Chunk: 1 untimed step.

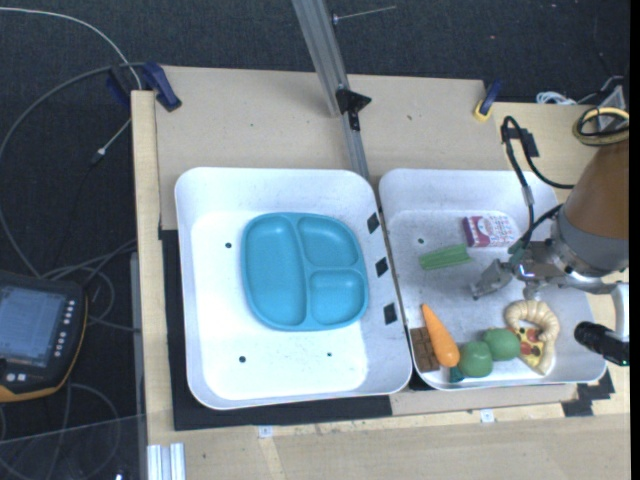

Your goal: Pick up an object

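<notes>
Camera view: metal pincer [497, 278] splayed wide, holding nothing, over speckled right bin [440, 193]; smooth tapered carrot [439, 335], round green fruit [478, 359] nearby. Glossy blue compartment tray [303, 270] in left bin [205, 298].

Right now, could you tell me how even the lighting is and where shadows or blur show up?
Camera view: soft, even light and no harsh glare on the white bins; the blue plate is sharp; the gripper casts a faint shadow on the right bin's floor; the toys beside it look slightly soft.

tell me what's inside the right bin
The right bin holds a carton, a green stick, a carrot, a green ball, a pizza slice and the gripper; the arm covers its right edge.
</notes>
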Each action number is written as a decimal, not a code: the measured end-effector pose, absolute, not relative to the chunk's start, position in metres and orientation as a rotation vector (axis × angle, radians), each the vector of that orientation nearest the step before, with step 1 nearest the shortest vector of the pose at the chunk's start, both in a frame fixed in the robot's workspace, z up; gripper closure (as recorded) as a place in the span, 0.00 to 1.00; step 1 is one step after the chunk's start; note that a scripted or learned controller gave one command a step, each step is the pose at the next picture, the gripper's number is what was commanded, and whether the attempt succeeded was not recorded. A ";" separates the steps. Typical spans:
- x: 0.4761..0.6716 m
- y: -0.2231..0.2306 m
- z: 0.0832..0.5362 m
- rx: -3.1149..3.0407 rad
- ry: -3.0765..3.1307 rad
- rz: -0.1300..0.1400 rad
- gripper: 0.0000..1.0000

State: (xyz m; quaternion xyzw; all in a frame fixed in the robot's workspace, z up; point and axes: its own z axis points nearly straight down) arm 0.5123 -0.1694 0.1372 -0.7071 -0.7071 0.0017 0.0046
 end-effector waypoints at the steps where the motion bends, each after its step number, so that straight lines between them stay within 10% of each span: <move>1: 0.512 -0.169 0.090 -2.217 -2.218 0.002 0.00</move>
